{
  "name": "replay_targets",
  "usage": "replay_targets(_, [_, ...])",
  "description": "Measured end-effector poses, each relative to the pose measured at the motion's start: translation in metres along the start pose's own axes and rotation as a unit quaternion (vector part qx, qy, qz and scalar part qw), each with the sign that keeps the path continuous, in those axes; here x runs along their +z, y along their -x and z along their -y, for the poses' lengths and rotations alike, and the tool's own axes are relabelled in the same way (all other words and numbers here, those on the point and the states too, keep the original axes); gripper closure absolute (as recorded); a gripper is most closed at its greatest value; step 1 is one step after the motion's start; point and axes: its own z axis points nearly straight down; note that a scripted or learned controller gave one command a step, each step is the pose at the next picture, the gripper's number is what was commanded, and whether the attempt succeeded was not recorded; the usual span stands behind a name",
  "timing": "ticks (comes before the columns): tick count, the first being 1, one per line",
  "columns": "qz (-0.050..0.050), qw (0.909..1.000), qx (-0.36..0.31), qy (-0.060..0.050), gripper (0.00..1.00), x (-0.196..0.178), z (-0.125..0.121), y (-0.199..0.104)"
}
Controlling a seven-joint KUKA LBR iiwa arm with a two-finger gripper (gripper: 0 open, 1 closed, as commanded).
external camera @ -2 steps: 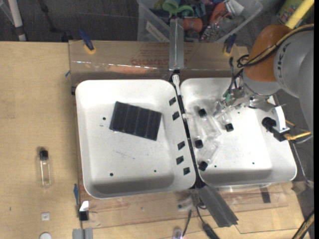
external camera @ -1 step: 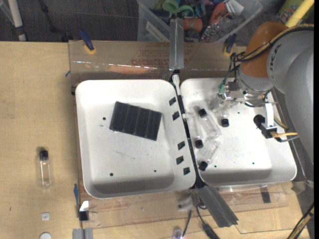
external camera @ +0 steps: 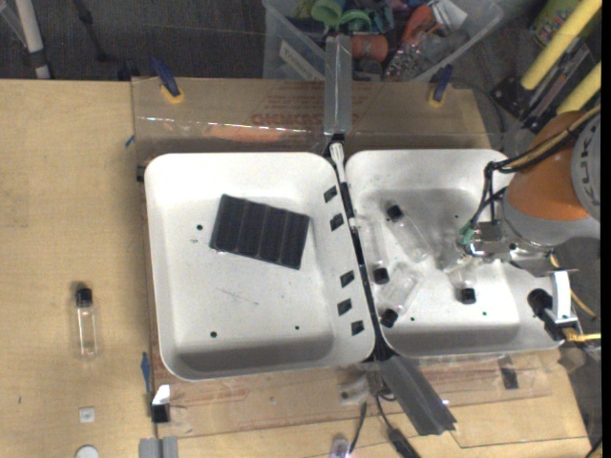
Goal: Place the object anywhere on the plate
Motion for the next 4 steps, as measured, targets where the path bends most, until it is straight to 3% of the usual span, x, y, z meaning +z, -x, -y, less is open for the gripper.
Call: replay_targets(4, [-0.001, 1.0000, 0.004, 0.003, 1.00, -0.037, -0.001, 0.002])
